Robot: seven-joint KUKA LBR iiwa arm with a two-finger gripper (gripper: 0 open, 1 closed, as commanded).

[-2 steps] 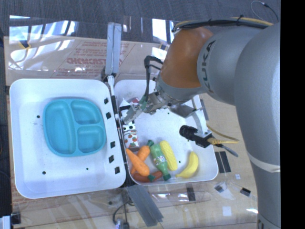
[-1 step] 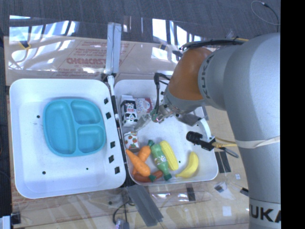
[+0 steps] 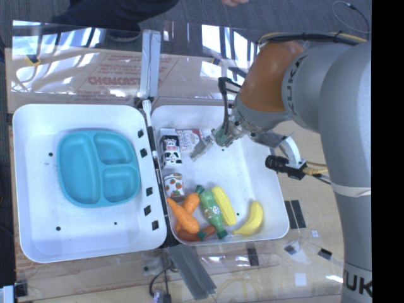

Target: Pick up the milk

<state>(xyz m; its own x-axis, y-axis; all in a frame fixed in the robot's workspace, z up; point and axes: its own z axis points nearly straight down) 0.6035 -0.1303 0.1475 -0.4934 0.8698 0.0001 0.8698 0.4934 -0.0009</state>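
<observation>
The arm (image 3: 315, 87) hangs over the right bin (image 3: 268, 191), one of two. The claw (image 3: 211, 141) hovers just right of the single milk carton (image 3: 170, 150), which stands untouched at the bin's left wall; whether it is clenched I cannot tell. Lifting remains. One blue tray (image 3: 99, 167), one banana (image 3: 250, 218), two carrots (image 3: 184, 212).

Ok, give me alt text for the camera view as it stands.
The claw hangs over the right bin, close beside the milk carton at its left wall; toy produce lies in the bin's near corner. A blue tray sits in the left bin.
</observation>
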